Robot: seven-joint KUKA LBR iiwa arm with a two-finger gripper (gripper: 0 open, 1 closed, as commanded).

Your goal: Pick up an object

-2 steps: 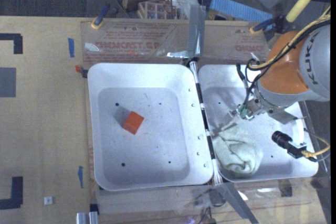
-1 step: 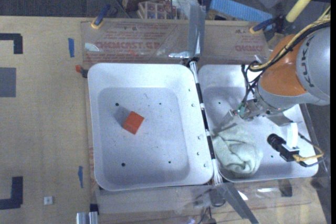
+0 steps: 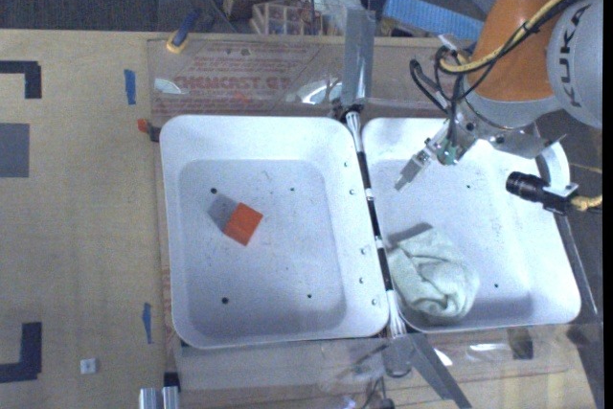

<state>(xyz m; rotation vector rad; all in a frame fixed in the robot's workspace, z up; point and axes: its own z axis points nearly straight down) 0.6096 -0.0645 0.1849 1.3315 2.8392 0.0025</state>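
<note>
I see gripper [image 3: 414, 170] over right bin [image 3: 536, 306], near divider, nothing held; opening: cannot tell. Cloth [image 3: 433, 273] crowds near-left corner. Orange block [image 3: 243, 223] mid left bin [image 3: 182, 148], walls well apart.

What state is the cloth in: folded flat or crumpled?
Crumpled. The pale cloth lies bunched in an uneven heap with rumpled folds in the right bin.
</note>
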